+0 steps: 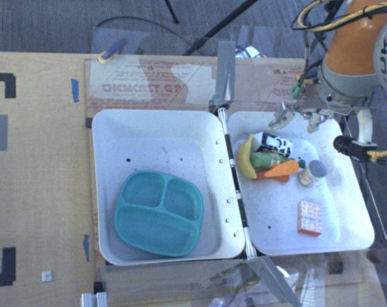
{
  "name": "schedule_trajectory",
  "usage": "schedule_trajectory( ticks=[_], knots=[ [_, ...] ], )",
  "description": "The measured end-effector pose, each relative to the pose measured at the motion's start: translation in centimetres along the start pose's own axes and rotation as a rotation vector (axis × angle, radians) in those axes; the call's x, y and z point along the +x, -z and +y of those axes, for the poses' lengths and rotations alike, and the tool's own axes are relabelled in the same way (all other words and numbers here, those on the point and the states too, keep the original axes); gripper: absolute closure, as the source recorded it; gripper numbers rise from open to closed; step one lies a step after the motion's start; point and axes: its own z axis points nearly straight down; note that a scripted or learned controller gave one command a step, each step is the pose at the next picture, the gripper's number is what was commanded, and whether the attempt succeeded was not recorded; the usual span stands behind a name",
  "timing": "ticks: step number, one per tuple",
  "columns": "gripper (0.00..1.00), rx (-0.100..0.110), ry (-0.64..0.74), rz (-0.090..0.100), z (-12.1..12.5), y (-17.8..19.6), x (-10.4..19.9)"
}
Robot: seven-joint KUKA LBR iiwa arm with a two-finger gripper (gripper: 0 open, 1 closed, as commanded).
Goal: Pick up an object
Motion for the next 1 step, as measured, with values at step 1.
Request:
schedule_trajectory(
  ticks=[1],
  knots=[
    [0.00,-0.003,-0.159,0.000,-2.72,-12.60,-0.65]
  ],
)
